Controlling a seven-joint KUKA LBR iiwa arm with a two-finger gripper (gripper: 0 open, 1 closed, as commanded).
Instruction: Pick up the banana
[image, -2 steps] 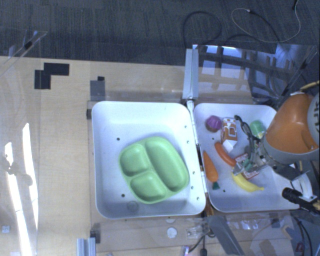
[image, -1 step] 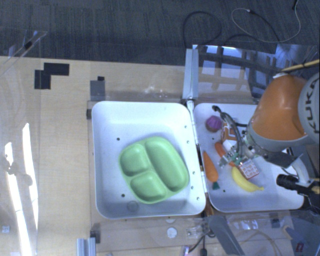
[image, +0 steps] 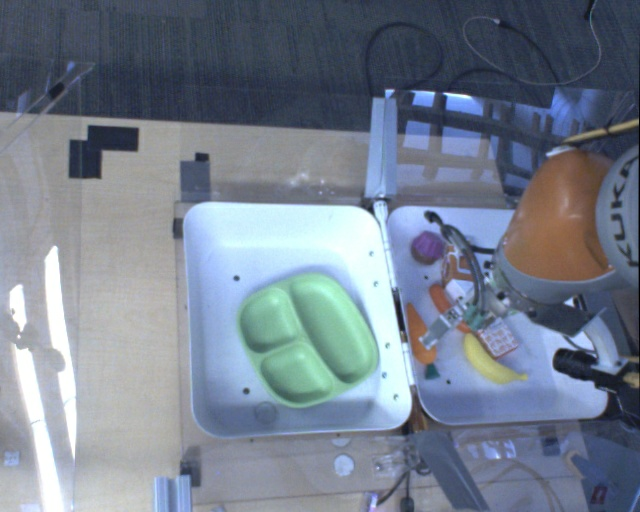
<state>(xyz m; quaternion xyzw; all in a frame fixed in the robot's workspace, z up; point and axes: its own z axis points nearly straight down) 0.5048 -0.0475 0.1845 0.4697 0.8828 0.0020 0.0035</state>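
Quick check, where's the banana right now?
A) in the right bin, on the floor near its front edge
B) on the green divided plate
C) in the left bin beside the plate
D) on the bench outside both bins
A: the banana lies on the floor of the right bin, toward its front edge, while the green divided plate sits alone in the left bin.

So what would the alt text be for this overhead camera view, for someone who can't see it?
A grey and orange robot arm's gripper hovers in the right white bin beside a yellow banana, a carrot and a purple item. The left bin holds a green divided plate.
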